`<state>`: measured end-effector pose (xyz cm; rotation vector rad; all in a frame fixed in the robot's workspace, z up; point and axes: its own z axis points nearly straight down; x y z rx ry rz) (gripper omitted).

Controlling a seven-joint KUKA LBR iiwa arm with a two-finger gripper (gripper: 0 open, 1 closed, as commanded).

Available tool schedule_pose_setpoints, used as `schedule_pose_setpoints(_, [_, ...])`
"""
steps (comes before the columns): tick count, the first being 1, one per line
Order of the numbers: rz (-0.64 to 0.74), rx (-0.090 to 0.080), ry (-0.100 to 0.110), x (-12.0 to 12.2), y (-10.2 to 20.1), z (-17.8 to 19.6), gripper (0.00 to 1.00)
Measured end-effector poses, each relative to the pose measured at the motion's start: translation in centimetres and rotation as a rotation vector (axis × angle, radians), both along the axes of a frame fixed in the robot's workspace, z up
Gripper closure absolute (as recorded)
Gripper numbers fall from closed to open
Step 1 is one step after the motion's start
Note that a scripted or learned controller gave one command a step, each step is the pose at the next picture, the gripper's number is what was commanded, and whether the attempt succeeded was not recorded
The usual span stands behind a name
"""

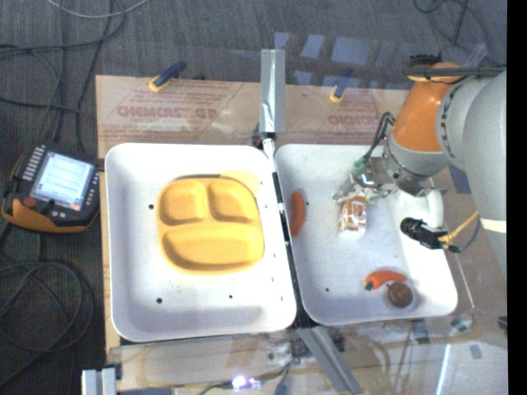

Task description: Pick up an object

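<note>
The gripper [366, 186] hangs over the upper part of the right bin [329, 299], under the orange band [422, 118] of the grey arm [486, 138]. Just below the gripper, touching or almost touching it, lies a clear packet [352, 212] with brown content; whether it is gripped cannot be told. To the left of the gripper, at the left wall of this bin, lies an orange-red oblong thing [296, 210]. Well below the gripper, near the bottom wall, an orange carrot-like thing [380, 279] lies beside a brown round thing [400, 295]. Far left of the gripper, the left bin [132, 303] holds a yellow tray [212, 225] with three compartments. Outside the bins, further left, a handheld screen unit [54, 188] rests on the floor.
</note>
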<state>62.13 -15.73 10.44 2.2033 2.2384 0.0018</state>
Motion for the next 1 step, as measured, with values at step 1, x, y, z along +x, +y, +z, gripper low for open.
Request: schedule_pose_setpoints(1, [-0.183,-0.003,0.004,4.03,6.85,8.48,1.0])
